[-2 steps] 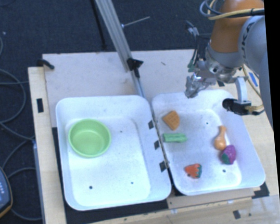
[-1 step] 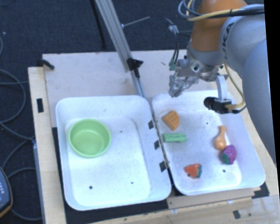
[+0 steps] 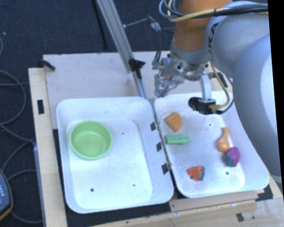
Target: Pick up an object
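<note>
Gripper (image 3: 163, 90) hangs over the far edge of the right bin (image 3: 207, 130), just beside the divider btw the two bins (open or closed: can't tell at this angle). Nearest to it in that bin lies an orange wedge (image 3: 173, 122), w/ a green bar (image 3: 177, 140) just below it in view. Toward the near edge is a red piece (image 3: 196, 173). At the right side an orange gourd-shaped toy (image 3: 224, 140) touches a purple piece (image 3: 231, 156). Left bin (image 3: 127, 170) holds a green bowl (image 3: 90, 139), upright. Both bins sit on the pale counter (image 3: 90, 75).
</note>
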Robot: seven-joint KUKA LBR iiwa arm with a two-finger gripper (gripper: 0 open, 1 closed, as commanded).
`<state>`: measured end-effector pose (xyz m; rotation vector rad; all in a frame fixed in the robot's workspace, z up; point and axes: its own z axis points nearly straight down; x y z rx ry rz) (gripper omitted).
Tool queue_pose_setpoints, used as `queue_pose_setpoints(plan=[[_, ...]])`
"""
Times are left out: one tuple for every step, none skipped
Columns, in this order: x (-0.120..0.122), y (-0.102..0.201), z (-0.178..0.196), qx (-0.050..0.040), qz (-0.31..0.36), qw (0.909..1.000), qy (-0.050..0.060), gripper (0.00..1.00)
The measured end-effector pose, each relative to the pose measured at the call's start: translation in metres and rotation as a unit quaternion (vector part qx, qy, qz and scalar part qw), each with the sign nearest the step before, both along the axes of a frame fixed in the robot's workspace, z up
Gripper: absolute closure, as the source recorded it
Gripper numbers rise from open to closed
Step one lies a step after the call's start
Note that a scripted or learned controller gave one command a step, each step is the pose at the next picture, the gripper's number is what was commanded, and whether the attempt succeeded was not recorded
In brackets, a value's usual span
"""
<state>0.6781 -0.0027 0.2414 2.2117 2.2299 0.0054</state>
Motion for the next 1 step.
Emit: queue_pose_setpoints(plan=[[-0.003, 0.0517, -0.01, -0.0005, -0.001, 1.0, 0.002, 1.0]])
